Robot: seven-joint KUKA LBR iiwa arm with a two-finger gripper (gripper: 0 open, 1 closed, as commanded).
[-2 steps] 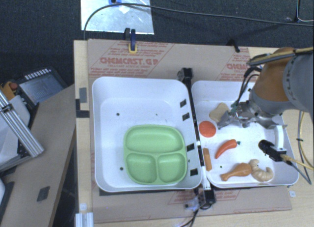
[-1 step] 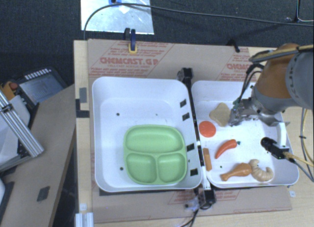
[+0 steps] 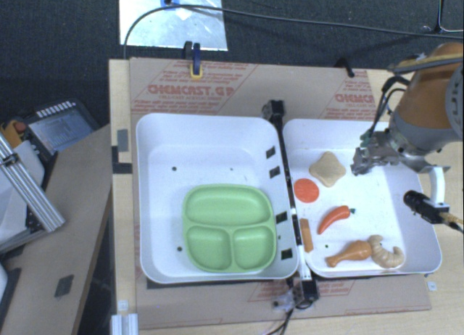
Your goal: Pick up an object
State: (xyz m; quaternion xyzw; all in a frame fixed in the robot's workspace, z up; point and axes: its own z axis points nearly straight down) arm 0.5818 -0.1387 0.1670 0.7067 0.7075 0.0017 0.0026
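The pincer point(image 3: 360, 163) hangs over the upper part of the right bin point(image 3: 406, 214), near its far right side; whether its fingers are apart or together cannot be told at this size and angle, and nothing is seen held. Nearest to it, just to its left, lies a tan bread slice point(image 3: 328, 169). Below that sit a red-orange tomato slice point(image 3: 307, 191), a red chilli pepper point(image 3: 334, 217), a chicken drumstick point(image 3: 352, 252), a pale shrimp point(image 3: 388, 254) touching the drumstick's thick end, and a small orange stick point(image 3: 306, 234) close to the divider. All appear to be toy food: judged light, stiff and smooth, hence prone to slip. The bread slice is the likeliest candidate; a hold across its narrower width seems soundest. The left bin point(image 3: 159, 181) carries a green divided tray point(image 3: 228, 226).
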